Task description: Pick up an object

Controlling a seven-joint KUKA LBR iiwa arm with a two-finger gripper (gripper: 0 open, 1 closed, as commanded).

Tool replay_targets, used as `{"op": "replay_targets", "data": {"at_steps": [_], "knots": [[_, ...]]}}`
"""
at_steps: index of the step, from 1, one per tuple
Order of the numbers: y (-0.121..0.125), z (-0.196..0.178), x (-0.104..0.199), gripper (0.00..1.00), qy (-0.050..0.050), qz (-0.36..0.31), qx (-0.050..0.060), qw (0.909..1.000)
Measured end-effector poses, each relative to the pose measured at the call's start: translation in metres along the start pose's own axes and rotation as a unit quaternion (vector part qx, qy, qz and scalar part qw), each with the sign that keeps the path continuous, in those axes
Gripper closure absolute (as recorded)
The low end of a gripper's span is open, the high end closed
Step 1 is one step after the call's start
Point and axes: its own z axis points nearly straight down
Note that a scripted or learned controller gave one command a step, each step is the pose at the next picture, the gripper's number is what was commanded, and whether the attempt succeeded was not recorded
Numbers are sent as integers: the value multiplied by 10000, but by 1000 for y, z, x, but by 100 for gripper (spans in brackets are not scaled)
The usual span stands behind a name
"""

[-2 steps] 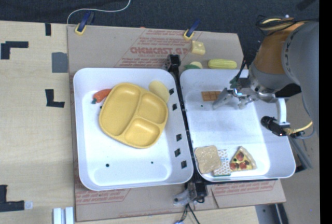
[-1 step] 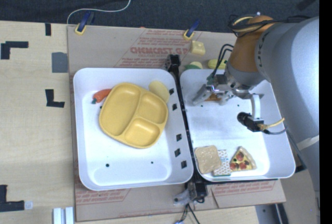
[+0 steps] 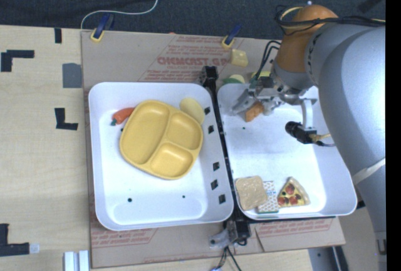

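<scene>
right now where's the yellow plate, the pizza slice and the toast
yellow plate (image 3: 161, 139): camera view, centre divider
pizza slice (image 3: 292, 192): camera view, middle of topping
toast (image 3: 250, 191): camera view, middle of face

The yellow divided plate (image 3: 161, 139) lies in the left bin (image 3: 103, 201), an orange carrot (image 3: 122, 115) touching its upper-left rim. Right of the plate, the gripper (image 3: 254, 102) hangs by a small orange-brown piece (image 3: 253, 113) (contact unclear). Lower right of the plate lie a cracker (image 3: 250, 191) and pizza slice (image 3: 292, 193).

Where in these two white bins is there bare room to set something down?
Left bin: the strip below the yellow plate. Right bin: the middle, between the tool above and the toast and pizza slice below. Crowded: the right bin's top, around the tool.
</scene>
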Motion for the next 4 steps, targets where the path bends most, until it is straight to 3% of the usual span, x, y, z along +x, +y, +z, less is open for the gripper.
{"op": "replay_targets", "data": {"at_steps": [1, 2, 3, 4], "knots": [[-1, -10, 0, 100, -3, -4, 13, 10000], [-1, -10, 0, 0, -8, -5, 12, 10000], [-62, 0, 8, 0, -2, 14, 12, 10000], [-41, 0, 29, 0, 1, 5, 7, 10000]]}}
